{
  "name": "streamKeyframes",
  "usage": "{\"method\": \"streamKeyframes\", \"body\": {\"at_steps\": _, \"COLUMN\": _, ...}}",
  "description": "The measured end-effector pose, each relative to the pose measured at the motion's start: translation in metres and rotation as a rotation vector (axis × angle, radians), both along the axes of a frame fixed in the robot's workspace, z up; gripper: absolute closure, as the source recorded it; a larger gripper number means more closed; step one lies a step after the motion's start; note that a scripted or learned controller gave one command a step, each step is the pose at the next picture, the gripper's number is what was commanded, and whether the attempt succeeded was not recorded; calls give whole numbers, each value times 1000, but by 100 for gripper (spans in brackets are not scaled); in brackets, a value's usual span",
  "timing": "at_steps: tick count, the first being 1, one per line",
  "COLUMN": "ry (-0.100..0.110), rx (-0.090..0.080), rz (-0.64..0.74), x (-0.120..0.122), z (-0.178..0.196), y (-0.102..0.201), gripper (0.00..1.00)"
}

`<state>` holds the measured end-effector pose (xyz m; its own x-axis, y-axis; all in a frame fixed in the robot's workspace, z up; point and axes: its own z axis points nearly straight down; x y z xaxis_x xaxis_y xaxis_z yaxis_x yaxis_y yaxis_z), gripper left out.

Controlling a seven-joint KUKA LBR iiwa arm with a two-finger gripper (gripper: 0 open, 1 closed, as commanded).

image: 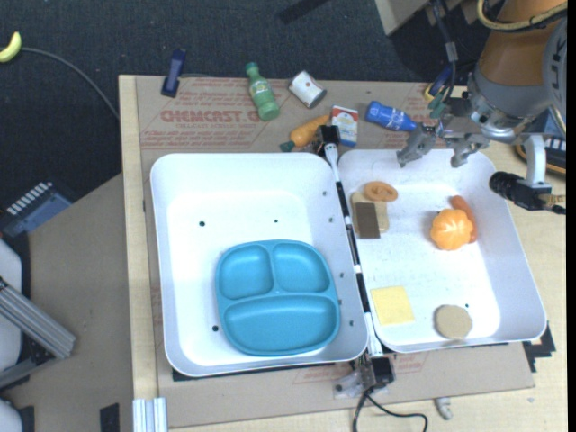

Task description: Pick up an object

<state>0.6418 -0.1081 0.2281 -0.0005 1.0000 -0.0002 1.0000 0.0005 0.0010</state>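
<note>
Where the arm reaches in from the upper right, its gripper (438, 151) hangs over the far edge of the right bin (504, 282), the two fingers spread apart with nothing between them. One fingertip (407, 157) shows to the left and the other to the right, both pointing down toward the bin's back rim. Above them the wrist rises into the grey body of the arm (513, 79) and its orange band, leaning in from the top right corner.

Nearest below the gripper — in the right bin — lies an orange fruit (452, 229), roundish, with a small reddish piece just behind it; it has no clear long axis. To the left, near the bin's dividing wall, a brown block (366, 219) lies with its long side running away from the camera, touching a tan ring-shaped piece (379, 192) at its far end. Toward the near edge sit a yellow square (392, 305) and a round tan biscuit (453, 321), apart from each other.

The left bin (193, 205) holds a blue divided plate (277, 295).
</note>
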Motion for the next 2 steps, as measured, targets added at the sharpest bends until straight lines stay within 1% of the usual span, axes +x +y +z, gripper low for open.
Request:
{"method": "streamKeyframes", "body": {"at_steps": 1, "ry": 5, "rx": 1, "rz": 0, "x": 24, "z": -105, "y": 1, "gripper": 0}}
{"method": "streamKeyframes", "body": {"at_steps": 2, "ry": 2, "rx": -1, "rz": -2, "x": -5, "z": -68, "y": -40, "gripper": 0}}
